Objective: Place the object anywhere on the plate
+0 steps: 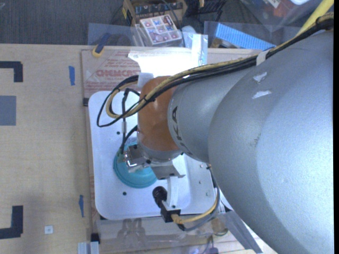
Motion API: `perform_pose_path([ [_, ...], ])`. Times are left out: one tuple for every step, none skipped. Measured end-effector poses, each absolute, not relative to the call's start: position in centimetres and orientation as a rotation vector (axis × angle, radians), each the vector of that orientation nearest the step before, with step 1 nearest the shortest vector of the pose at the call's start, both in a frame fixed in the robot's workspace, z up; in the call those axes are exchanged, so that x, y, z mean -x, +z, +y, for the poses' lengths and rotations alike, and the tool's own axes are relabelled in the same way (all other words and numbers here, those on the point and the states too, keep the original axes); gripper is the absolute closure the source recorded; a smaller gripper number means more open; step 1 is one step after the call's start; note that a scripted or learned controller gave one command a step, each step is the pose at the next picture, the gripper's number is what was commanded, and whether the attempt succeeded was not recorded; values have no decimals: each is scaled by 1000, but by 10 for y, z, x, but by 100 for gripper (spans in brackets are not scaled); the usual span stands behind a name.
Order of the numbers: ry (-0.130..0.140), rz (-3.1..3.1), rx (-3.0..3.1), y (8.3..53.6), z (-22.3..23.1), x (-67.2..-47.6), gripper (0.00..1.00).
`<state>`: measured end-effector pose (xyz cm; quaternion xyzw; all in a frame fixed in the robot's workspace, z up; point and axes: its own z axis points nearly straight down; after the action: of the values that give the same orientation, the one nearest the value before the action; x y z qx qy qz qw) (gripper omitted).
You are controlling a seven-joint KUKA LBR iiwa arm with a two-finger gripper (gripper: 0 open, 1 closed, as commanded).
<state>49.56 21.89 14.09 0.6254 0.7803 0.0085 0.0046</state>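
Camera view, looking down at a slant: grey arm reaching in from the right, covering most of the white bin. Orange band above the wrist, black and yellow cables looping beside it. Wrist hanging over a teal plate lying toward the bin's near left part, half hidden under the hardware. Gripper low over the plate's far side; open or closed, cannot tell. Object to be placed not made out, likely hidden beneath the wrist.
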Motion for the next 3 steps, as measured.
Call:
perform_pose_path([
  [0,2414,-2008,253,211,-618,100],
  [-4,2347,-2089,170,213,-588,100],
  [70,2134,-2280,128,210,-545,100],
])
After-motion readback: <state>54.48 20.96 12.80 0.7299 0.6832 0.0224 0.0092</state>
